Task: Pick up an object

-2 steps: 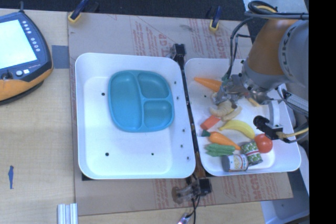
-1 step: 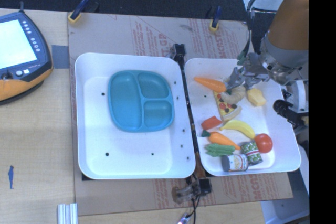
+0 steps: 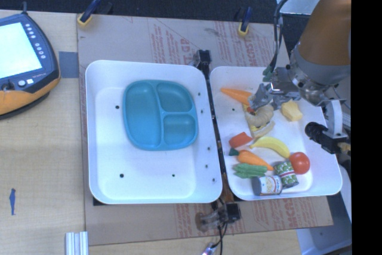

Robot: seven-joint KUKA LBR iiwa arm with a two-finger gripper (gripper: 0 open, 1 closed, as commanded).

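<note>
The right bin (image 3: 332, 187) holds several toy foods: an orange carrot (image 3: 236, 94), a beige lumpy piece (image 3: 262, 119), a yellow chunk (image 3: 291, 111), a banana (image 3: 271, 144), a red piece (image 3: 240, 140), a second carrot (image 3: 253, 158), a green pod (image 3: 249, 171), a tomato (image 3: 299, 162) and a small jar (image 3: 273, 183). My gripper (image 3: 260, 100) is low in this bin. It sits just above the beige piece's upper edge and beside the first carrot's right end. The gripper body hides what is directly beneath it.
A blue divided plate (image 3: 160, 114) lies in the left bin (image 3: 95, 176). A tablet-like pendant (image 3: 24, 63) rests on the bench at far left. Clamps (image 3: 88, 12) hold the cardboard at the back. A black cable part (image 3: 325, 137) hangs over the right bin's right side.
</note>
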